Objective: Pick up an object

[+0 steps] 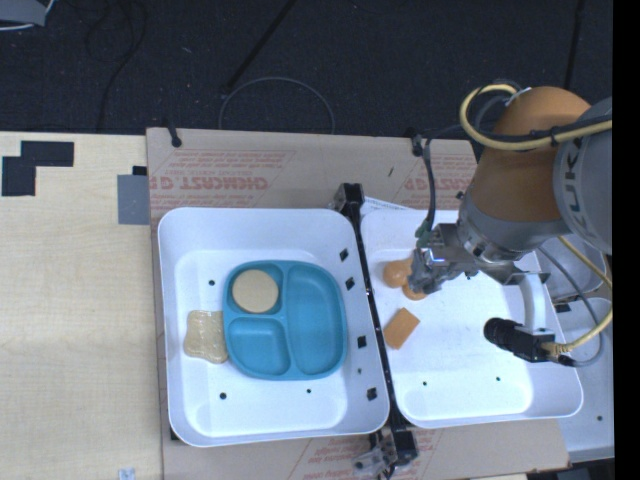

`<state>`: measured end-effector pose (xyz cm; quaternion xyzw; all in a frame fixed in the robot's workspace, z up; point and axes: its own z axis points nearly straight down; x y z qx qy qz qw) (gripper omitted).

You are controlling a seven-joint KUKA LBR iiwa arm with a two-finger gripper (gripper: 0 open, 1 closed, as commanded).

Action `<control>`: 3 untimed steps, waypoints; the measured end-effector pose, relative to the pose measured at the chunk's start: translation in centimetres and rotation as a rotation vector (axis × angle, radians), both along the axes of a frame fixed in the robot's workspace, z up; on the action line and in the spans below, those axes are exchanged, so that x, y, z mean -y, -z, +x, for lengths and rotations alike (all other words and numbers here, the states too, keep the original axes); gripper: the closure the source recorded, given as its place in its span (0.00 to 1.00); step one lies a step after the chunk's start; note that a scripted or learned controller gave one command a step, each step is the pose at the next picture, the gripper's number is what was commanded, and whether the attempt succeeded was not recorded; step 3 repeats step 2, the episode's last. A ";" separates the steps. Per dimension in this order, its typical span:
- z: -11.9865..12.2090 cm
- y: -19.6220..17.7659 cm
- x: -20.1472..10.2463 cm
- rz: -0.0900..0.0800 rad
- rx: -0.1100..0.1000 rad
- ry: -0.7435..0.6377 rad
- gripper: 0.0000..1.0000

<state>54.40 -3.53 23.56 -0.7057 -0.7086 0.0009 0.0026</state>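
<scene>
Two white bins, left bin (185,268) & right bin (480,398). Blue divided tray (300,328) w/ tan round disc (254,290) in its upper-left section. Pale yellow piece (205,336) left of tray. Orange block (401,327) & orange lump (397,272) in right bin. Arm (530,158) grey w/ orange band. Bench light wood; cardboard (250,173) brown w/ red print.

Orange piece (398,272) partly behind gripper (418,286)

blue divided tray (285,333) in left bin (190,233)
</scene>
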 end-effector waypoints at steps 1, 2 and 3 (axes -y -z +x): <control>-1.2 -0.7 -5.4 0.000 0.000 -0.001 1.00; -1.6 0.1 -11.7 0.000 -0.001 -0.001 1.00; -1.6 0.1 -11.7 0.000 -0.001 -0.001 1.00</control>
